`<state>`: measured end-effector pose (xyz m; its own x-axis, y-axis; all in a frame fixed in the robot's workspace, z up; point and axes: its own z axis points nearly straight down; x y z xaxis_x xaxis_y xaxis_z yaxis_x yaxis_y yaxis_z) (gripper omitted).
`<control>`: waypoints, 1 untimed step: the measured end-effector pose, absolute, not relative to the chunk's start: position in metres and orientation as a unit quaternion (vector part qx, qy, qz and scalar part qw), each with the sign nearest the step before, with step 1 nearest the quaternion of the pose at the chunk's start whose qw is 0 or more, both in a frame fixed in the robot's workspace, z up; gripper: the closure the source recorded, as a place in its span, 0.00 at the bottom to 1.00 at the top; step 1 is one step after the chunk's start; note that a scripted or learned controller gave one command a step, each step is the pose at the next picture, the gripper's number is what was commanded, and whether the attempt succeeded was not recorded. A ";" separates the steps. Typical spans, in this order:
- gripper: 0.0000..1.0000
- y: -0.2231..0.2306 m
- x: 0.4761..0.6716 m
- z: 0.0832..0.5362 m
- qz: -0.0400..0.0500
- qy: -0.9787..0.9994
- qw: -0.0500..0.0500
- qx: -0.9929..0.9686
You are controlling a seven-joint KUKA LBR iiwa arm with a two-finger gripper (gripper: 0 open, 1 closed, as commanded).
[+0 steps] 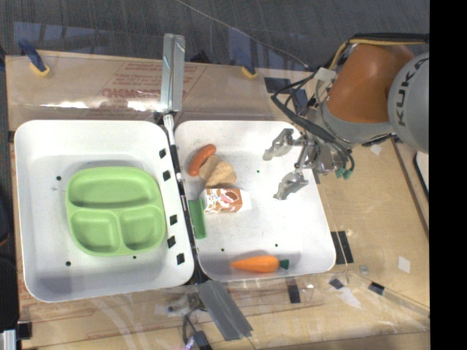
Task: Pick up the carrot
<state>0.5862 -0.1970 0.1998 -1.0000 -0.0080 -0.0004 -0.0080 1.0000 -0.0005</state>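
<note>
The carrot [257, 265], orange with a small green top at its right end, lies flat along the near wall of the right bin [310, 228]. My gripper [284, 166] hovers over the far right part of that bin, well away from the carrot. Its two grey fingers [278, 145] are spread apart, open, with nothing between them.
In the right bin's left half lie a reddish sausage [202, 158], a tan bread piece [218, 171], a small juice carton [222, 200] and a green flat piece [197, 218]. The left bin [36, 195] holds a green divided plate [115, 210]. The arm's orange band [365, 79] stands beyond the bin's right rim.
</note>
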 end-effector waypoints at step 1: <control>0.00 -0.209 0.501 0.115 0.000 0.999 -0.001 -0.049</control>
<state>0.5015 -0.2089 0.1154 -0.9951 -0.0985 0.0017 -0.0985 0.9951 0.0007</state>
